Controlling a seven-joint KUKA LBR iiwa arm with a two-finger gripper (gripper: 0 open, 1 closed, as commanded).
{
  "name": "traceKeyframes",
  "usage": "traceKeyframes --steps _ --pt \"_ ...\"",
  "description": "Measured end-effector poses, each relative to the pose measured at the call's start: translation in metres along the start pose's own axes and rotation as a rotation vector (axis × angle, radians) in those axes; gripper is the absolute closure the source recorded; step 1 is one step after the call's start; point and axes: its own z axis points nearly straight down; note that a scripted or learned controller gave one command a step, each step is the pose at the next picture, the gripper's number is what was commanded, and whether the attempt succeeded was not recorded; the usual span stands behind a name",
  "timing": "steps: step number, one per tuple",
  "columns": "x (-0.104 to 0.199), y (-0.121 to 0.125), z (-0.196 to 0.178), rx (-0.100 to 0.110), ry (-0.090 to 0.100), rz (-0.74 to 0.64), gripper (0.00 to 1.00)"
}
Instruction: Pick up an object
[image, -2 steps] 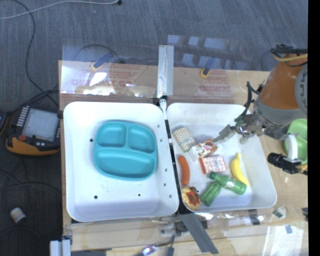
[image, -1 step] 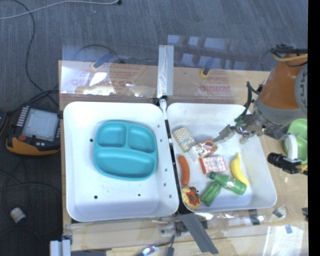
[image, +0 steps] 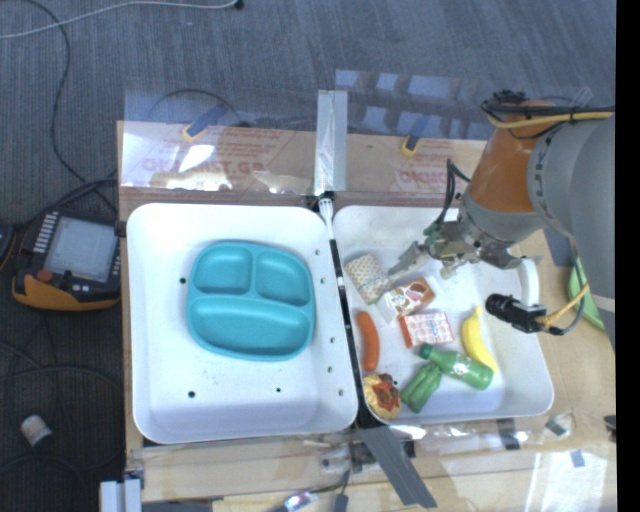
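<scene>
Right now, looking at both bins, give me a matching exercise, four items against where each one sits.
Items:
1. blue divided plate
2. banana
3. hot dog
4. green bottle

Places:
A. right bin, against the divider wall
B. middle of the left bin
C. right bin, near the front, below the banana
D. right bin, towards its right side

Pairs: 1-B, 2-D, 3-A, 4-C

Toy food (image: 425, 325) in right bin (image: 530, 395)
</scene>
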Motion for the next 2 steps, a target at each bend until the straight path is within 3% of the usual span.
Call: traceKeyframes --steps 1,2 --pt "-0.006 -0.052 0.026 -0.034 -0.003 0.127 0.00" --pt "-0.054 -0.098 -0.051 -0.001 -0.002 0.109 0.00"
